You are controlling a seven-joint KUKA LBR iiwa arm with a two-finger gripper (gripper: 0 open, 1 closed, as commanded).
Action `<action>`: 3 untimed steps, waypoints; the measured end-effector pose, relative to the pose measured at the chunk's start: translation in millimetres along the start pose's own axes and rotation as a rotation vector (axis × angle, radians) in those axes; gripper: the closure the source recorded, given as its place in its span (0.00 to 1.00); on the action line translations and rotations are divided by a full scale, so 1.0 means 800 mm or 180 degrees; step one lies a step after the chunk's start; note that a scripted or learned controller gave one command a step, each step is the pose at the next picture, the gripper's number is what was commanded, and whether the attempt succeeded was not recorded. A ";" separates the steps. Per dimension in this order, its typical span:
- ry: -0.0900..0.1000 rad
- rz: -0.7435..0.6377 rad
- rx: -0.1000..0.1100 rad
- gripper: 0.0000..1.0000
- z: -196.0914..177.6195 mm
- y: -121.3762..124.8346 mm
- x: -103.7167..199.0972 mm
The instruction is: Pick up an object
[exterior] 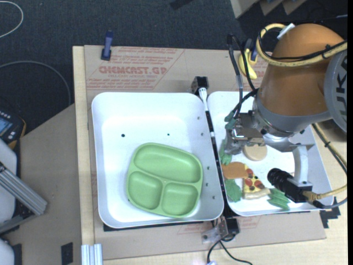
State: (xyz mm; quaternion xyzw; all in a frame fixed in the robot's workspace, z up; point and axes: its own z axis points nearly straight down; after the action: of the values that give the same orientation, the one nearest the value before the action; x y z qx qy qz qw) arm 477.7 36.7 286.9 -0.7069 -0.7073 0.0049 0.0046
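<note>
**Current step:** approach for the grasp. The arm [292, 76] reaches in from the right and stands over the right bin [220, 106]. The gripper [229, 145] is lowered near that bin's left wall. Whether it is apart or closed cannot be told from this view, and nothing is visibly held.

**Candidate objects:** all lie at the near end of the right bin.
- A small green piece [226, 159] lies just below the gripper.
- An orange piece [236, 170] lies beside the green piece.
- A pizza slice [255, 186] lies on the near side of the orange piece.
- A pale round disc [255, 152] lies to the right of the gripper.

The left bin [102, 148] holds a green divided plate [165, 178], well apart from the gripper.

**Next move, as judged:** centre the gripper over one piece, probably the green or the orange one, then descend, close and lift. The pieces lie crowded together and close to the bin wall, so the grasp may slip or catch a neighbouring piece.
</note>
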 end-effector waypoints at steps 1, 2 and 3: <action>0.0004 -0.0008 -0.0055 1.00 -0.062 0.002 0.059; 0.0002 -0.0002 -0.0051 1.00 -0.073 0.002 0.057; 0.0003 -0.0003 -0.0058 1.00 -0.086 0.002 0.057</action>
State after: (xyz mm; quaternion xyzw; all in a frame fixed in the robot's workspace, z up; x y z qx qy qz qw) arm 480.4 82.7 355.3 -0.7066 -0.7076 -0.0018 -0.0016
